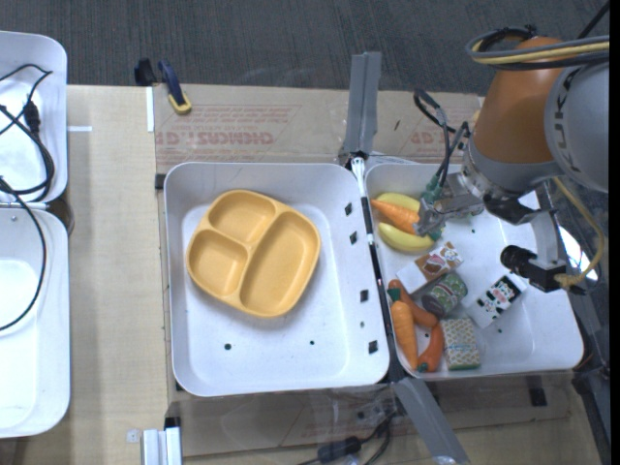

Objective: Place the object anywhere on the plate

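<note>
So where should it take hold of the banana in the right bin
Judging from its pose, grip the banana across its narrow middle, coming straight down from above. It lies flat, curving between an orange piece and a small carton, so jaws should close across its width.

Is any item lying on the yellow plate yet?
No: the yellow plate lies bare in the left bin; the toys sit in the right bin.

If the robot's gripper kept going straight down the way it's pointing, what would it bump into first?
Probably the orange carrot lying on the yellow banana in the right bin. The gripper sits right at them, though its height above them is unclear.
</note>
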`<action>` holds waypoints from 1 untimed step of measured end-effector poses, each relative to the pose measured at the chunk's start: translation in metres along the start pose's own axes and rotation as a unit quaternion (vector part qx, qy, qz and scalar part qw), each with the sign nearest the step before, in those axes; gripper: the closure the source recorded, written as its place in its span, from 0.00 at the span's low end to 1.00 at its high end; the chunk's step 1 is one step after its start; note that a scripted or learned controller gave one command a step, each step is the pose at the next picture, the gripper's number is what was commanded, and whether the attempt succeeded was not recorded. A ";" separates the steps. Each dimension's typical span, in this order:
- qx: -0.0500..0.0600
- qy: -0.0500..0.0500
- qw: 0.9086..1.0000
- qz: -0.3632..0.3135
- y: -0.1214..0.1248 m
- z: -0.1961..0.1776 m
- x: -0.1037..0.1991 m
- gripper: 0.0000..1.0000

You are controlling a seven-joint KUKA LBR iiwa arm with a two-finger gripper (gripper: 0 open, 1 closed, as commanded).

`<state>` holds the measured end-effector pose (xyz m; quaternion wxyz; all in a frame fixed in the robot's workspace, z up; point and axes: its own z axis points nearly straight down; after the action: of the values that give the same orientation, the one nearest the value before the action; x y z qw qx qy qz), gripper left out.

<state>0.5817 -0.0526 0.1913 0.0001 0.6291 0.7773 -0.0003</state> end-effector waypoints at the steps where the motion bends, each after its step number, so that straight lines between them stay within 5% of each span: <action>1: 0.000 0.000 1.000 -0.018 0.031 0.000 -0.004 1.00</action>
<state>0.6133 -0.0501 0.1908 0.0000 0.6149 0.7886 -0.0008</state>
